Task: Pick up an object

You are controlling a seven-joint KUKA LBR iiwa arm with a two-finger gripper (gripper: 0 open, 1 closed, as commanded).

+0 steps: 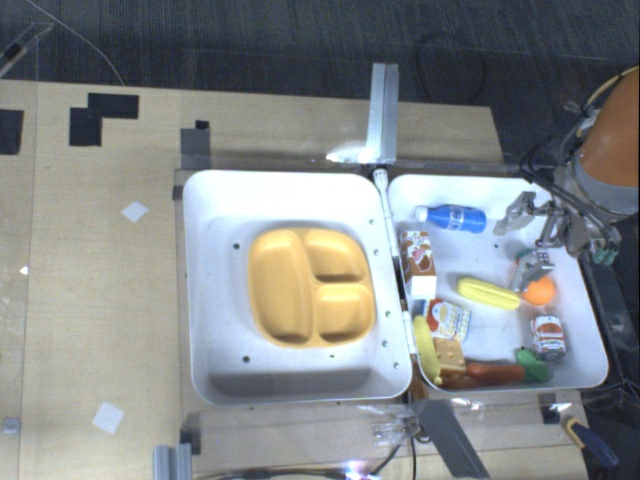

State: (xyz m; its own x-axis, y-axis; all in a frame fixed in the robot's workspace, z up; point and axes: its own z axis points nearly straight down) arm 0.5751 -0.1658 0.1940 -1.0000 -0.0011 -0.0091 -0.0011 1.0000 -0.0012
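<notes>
The right bin (598,353) holds several small items. Among them are a blue bottle (452,218), a yellow corn-like piece (488,293), an orange ball (541,292), a small can (548,336) and a brown sausage (490,373). My gripper (528,238) hangs over the bin's right side, just above the orange ball and to the right of the blue bottle. Its fingers stand apart, open, with nothing between them. The lower fingertip (533,266) sits right by the ball's top edge.
The left bin (215,348) holds a yellow divided tray (308,286). Snack packets (415,253) and a yellow banana-like piece (425,343) lie along the right bin's left wall. A green item (536,366) lies at its front right. A metal post (384,113) stands behind the bins.
</notes>
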